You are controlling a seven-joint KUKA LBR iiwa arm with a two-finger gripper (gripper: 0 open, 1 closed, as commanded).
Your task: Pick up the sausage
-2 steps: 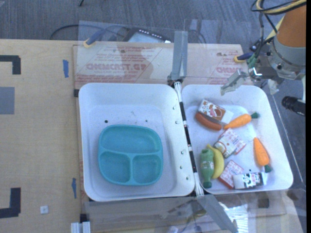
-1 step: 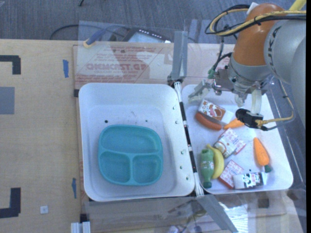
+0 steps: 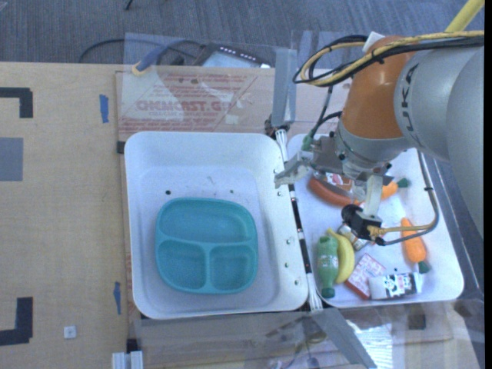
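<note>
Seen from above at a slant, two shallow white bins sit side by side on a bench. The left bin (image 3: 138, 160) holds a teal divided plate (image 3: 206, 244) and nothing else I can make out. The right bin (image 3: 455, 279) is crowded.

The grey arm (image 3: 446, 91) with its orange band reaches in from the right and hangs over the upper part of the right bin. Its end effector (image 3: 342, 171) is low, directly above the sausage (image 3: 327, 193), an orange-red curved piece lying near the bin's left wall. The wrist hides much of the sausage. From where I stand I cannot tell whether the end effector is open or closed, or whether it touches the sausage.

Nearer the bin's front lie a green bottle (image 3: 327, 261) and a banana (image 3: 347, 257), touching each other, with a red packet (image 3: 367, 272) and a small carton (image 3: 396, 285) just beside them. A carrot (image 3: 415, 249) rests towards the right.

This looks like the reach-and-grasp step, with the lift not yet done. The next move likely calls for closing across the sausage's narrow width, then rising straight up, clear of the wall and the banana.
</note>
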